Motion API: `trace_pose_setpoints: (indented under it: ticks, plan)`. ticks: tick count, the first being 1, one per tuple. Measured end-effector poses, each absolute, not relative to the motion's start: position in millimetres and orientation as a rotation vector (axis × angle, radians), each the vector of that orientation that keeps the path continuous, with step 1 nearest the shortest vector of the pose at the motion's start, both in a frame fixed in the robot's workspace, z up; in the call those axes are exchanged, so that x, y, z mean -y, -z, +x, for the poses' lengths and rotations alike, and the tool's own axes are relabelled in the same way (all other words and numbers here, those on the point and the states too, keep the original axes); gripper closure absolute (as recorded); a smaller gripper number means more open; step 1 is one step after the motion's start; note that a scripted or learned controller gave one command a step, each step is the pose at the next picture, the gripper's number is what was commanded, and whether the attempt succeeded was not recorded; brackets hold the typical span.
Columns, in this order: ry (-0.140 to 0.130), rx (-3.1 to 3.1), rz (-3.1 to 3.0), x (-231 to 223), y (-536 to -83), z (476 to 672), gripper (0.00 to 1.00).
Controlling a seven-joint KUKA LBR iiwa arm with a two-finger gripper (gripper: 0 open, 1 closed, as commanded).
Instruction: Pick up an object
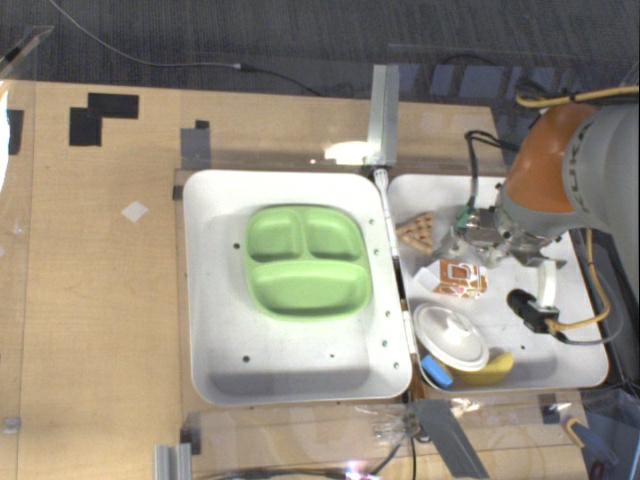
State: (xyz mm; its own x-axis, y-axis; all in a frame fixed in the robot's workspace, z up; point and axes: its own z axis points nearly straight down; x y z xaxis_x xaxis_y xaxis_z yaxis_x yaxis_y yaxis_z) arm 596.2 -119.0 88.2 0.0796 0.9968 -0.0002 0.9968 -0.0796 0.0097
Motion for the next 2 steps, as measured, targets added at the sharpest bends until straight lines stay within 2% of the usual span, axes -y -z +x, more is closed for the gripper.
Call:
trace_pose_setpoints:
  ticks: [1,2]
  plan:
    - [0.032,-2.207,2.261,103.2,-88.0,652.5,0.0]
    - [-0.005,-2.585,1.771,133.9,-129.8,671.0,0.0]
